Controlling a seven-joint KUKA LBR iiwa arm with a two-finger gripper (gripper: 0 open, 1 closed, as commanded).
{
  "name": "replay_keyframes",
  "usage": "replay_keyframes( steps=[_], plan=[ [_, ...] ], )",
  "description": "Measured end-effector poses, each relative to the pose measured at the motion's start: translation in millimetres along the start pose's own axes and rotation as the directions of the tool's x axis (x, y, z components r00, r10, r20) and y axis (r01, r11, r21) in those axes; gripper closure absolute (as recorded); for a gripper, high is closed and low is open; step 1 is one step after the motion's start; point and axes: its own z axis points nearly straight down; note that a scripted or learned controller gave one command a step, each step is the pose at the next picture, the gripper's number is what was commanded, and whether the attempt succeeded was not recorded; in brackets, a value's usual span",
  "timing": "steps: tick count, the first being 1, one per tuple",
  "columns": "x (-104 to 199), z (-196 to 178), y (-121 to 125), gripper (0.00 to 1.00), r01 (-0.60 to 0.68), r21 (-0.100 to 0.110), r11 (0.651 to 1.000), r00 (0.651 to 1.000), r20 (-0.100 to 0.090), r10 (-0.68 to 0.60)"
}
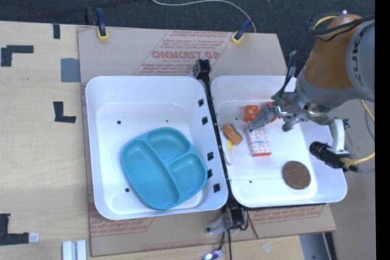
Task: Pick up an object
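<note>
The right bin [317, 195] holds a white and red carton [259, 143], a small orange-red block [251, 112], a tan and yellow food piece [231, 133] near the divider, and a round brown disc [296, 175]. My gripper [261, 121] hangs over the middle of this bin, reaching in from the right. Its tips sit just above the carton's top end and beside the orange-red block. I cannot make out the gap between the tips, and nothing shows as lifted.
The left bin [100, 100] bears a blue divided plate [163, 166] at its lower middle. A black divider strip [211, 131] runs between the bins. Clamps and a white cable lie at the bench's back edge. The arm's body [332, 70] covers the right bin's right side.
</note>
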Motion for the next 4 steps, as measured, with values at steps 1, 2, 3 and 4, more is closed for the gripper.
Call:
replay_keyframes(
  steps=[1, 2, 3, 4],
  plan=[
    [2, 45, -6, 0.0, 0.0, -0.001, 1.0, 1.0, 0.0, 0.0],
    [3, 99, -6, 0.0, 0.001, -0.004, 1.0, 1.0, 0.001, -0.001],
    [4, 86, -6, 1.0, 0.002, -0.005, 1.0, 1.0, 0.001, -0.002],
    [14, 36, -3, 1.0, 0.002, -0.01, 1.0, 1.0, 0.001, -0.002]
  ],
)
